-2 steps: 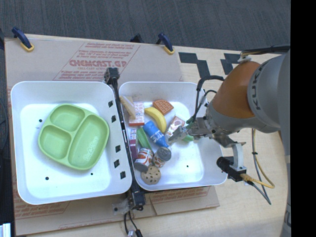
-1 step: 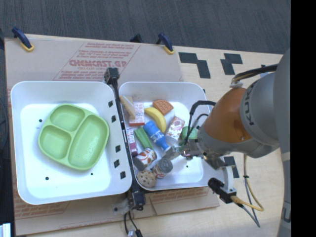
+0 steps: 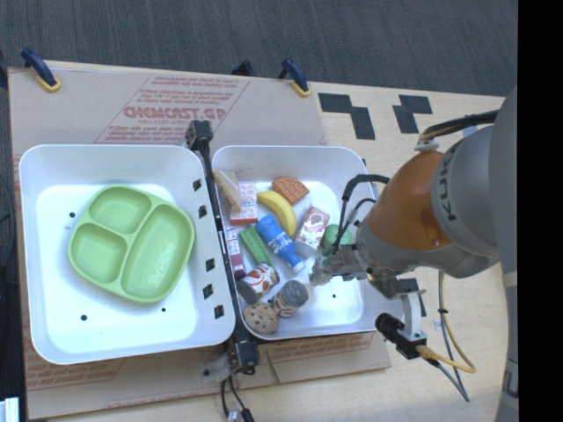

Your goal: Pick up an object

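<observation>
The counter [image 3: 290, 112] carried two white bins; the right bin [image 3: 343, 161] was crowded with a banana [image 3: 279, 210], a blue bottle [image 3: 276, 239] and a can [image 3: 294, 294], left of the tool [image 3: 327, 266], whose state I cannot tell.

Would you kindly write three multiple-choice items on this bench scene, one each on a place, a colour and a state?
1. Where does the green divided plate lie?
A. in the left bin
B. in the right bin
C. on the cardboard outside the bins

2. What colour is the banana?
A. red
B. yellow
C. blue

3. How does the plate sit?
A. upside down
B. propped on its edge
C. flat, with its compartments facing up

Key: 1 A, it rests on the left bin floor; 2 B, its skin is plainly yellow among the items in the right bin; 3 C, all three compartments show from above.
</observation>
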### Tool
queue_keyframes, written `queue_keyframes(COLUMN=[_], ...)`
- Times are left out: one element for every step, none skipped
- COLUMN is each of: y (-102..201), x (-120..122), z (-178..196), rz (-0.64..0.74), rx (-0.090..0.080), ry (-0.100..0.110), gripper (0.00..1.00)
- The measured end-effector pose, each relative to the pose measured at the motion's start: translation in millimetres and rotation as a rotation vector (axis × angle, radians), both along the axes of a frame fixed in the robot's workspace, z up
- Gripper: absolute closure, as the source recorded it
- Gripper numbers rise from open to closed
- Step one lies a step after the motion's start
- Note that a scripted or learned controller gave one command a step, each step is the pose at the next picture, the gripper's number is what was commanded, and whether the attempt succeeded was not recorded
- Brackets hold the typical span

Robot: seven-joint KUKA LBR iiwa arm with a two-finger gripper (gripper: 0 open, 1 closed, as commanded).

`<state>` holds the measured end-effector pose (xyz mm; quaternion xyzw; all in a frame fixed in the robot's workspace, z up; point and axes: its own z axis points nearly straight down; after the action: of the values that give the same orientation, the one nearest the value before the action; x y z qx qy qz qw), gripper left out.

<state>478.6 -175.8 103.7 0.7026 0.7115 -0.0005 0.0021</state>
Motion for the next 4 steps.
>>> queue_keyframes(y=[10.1,14.7,26.8,28.4], x=[-1.0,80.3,105.0,23.2], z=[121.5,170.3,68.0,116.2], rz=[-0.007,-0.007,-0.005,-0.008], rx=[0.002,0.003,0.005,0.004], ry=[0.0,0.0,0.007,0.004], gripper=[1.0,1.0,1.0,1.0])
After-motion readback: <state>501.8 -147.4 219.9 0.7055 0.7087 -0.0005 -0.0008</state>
